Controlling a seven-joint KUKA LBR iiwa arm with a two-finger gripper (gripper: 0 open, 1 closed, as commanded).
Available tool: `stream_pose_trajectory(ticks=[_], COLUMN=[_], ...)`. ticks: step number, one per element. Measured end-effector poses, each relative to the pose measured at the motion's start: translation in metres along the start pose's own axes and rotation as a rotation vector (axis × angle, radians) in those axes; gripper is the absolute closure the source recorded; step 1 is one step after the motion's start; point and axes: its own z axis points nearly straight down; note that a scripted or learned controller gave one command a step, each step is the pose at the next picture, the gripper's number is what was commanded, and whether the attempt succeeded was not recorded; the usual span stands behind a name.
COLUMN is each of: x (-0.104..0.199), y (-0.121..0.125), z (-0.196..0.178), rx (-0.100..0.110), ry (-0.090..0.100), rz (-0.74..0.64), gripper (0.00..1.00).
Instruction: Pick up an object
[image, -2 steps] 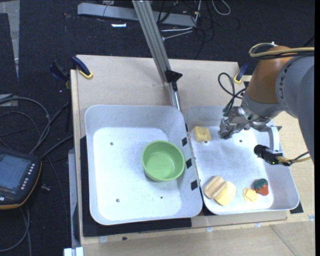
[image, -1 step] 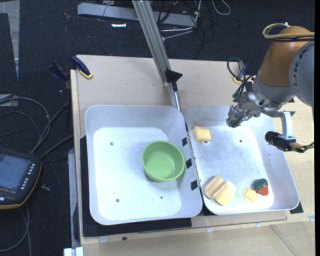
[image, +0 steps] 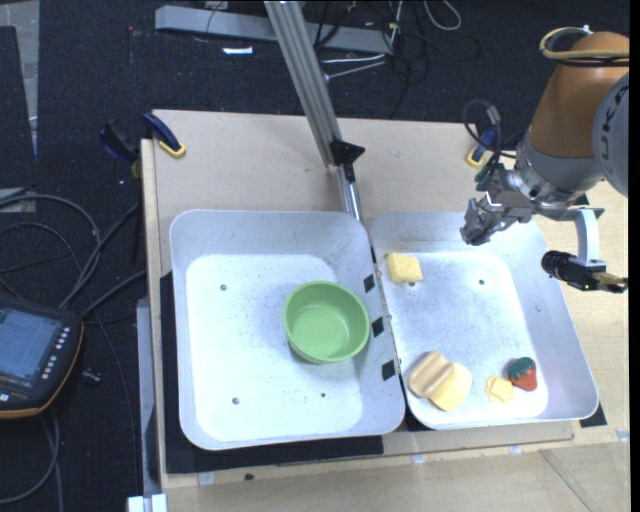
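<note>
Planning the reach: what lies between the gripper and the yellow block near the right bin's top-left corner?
Bare white bin floor separates the gripper from the yellow block, per the camera view.

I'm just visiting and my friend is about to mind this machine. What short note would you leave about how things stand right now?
Gripper: up over the far edge of the right bin, nothing seen in it.
Right bin: yellow block near the far left corner; pale yellow pieces, a small yellow piece and a red toy with a green top along the near side.
Left bin: green bowl.
Done: nothing picked up yet.
Left: lower, grab something, lift.
</note>
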Motion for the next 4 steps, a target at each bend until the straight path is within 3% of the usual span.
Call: stream_pose_trajectory(ticks=[2,4], x=[0.111,0.209], y=[0.004,0.004], z=[-0.021,-0.004], rx=[0.002,0.004], ry=[0.001,0.001], rz=[-0.004,-0.004], gripper=[1.00,1.00])
